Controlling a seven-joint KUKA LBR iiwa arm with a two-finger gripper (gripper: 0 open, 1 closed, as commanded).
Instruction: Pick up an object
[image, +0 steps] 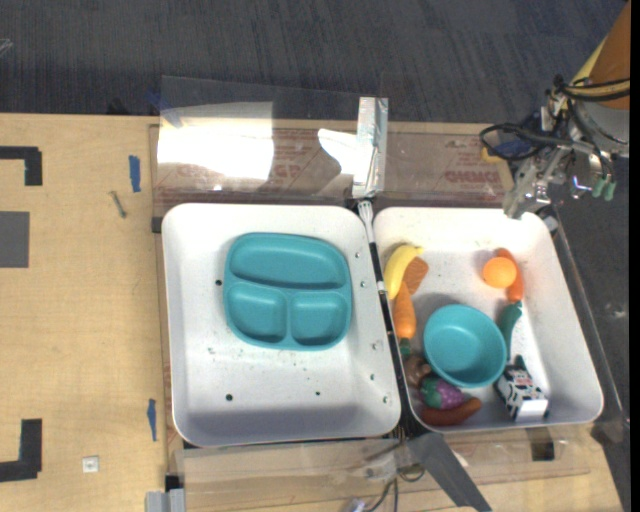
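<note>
White right bin (575, 330), camera view: orange ball (499, 270), banana (399, 266), teal bowl (464, 345). Gripper (530, 195) hovers at the bin's far corner; finger state cannot be told. Advice: descend squarely over the isolated ball, well apart from the bowl.

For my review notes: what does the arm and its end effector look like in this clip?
At the view's top right corner, a slice of the arm shows orange above a grey body. Black cables loop out from it toward the left. Below hangs the end effector, a cluttered metallic assembly in silver and grey, with small green parts on its right side. Its finger detail is too small to make out.
</note>
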